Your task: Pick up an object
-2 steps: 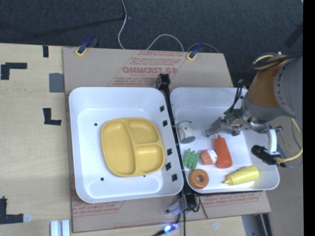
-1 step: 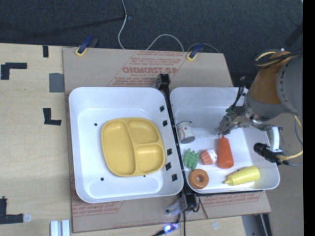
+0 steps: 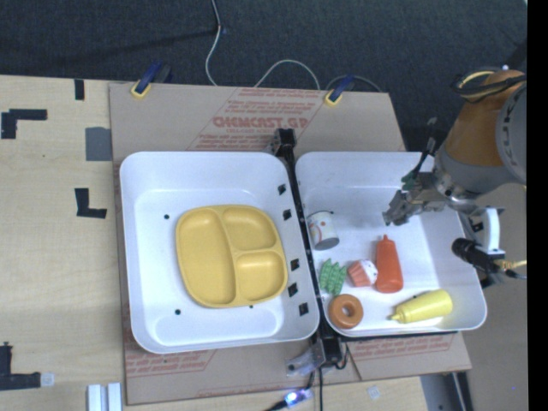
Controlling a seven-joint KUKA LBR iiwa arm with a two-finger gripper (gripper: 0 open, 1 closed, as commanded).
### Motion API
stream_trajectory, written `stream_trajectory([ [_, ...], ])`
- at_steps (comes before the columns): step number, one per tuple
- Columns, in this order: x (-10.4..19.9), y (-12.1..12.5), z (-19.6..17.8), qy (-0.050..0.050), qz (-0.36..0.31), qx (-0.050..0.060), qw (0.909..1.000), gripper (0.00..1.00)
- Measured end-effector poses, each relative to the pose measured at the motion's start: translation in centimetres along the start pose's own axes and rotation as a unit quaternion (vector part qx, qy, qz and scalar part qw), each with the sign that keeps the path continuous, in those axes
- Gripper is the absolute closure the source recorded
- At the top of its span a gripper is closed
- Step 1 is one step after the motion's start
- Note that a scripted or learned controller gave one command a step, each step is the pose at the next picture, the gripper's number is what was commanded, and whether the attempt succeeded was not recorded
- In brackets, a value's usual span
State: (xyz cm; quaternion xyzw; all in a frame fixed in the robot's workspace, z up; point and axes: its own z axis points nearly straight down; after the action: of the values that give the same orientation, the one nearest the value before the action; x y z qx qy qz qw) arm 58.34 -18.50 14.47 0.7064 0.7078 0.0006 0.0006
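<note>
Gripper hung over the right bin, upper right part, nothing visibly held; jaw state not readable at this slant; nearest object, the red bottle, lay just below and slightly left of it, long axis roughly upright in frame.

Even, bright overhead light (soft shadows), the picture perhaps slightly blurred throughout.

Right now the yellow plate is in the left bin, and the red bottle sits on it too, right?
Not quite. The camera view shows the yellow plate in the left bin, but the red bottle lies in the right bin, beside the yellow bottle.
</note>
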Motion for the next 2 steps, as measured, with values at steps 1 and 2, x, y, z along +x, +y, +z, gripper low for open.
stream_trajectory([
  [1, 0.15, -0.23, -6.3, -0.001, 0.0, -0.001, 1.0, 1.0],
  [2, 0.21, -0.17, -7.12, 0.0, 0.0, 0.001, 1.0, 1.0],
])
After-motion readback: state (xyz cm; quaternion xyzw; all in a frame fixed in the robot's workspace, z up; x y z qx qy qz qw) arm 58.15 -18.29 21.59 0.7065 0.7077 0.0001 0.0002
